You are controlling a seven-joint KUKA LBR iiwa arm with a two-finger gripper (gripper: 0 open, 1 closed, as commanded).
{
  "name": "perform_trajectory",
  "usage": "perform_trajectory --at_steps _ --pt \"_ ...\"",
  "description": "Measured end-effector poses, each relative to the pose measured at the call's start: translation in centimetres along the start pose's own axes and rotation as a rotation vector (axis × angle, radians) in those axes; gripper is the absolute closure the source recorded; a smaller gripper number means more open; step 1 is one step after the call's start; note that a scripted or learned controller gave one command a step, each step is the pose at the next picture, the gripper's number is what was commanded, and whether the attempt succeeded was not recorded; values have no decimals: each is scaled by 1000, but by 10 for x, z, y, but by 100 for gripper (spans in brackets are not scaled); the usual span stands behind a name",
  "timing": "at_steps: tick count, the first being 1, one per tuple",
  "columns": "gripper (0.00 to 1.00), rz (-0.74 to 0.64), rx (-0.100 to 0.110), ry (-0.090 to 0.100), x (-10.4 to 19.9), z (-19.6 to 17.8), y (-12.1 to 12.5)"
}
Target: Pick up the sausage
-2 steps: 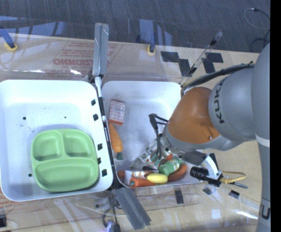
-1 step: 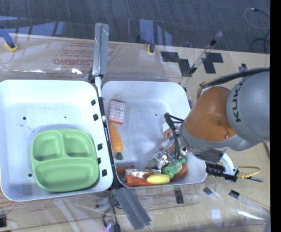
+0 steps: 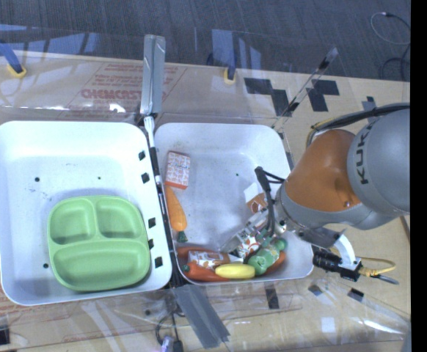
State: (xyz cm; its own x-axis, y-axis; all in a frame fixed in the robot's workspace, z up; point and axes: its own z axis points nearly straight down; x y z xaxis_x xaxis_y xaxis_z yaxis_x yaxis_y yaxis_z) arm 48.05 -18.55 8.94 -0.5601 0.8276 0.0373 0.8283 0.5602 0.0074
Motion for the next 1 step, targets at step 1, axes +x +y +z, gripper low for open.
perform_trajectory --at_steps 1 --pt "0 -84 9 -37 13 -2 4"
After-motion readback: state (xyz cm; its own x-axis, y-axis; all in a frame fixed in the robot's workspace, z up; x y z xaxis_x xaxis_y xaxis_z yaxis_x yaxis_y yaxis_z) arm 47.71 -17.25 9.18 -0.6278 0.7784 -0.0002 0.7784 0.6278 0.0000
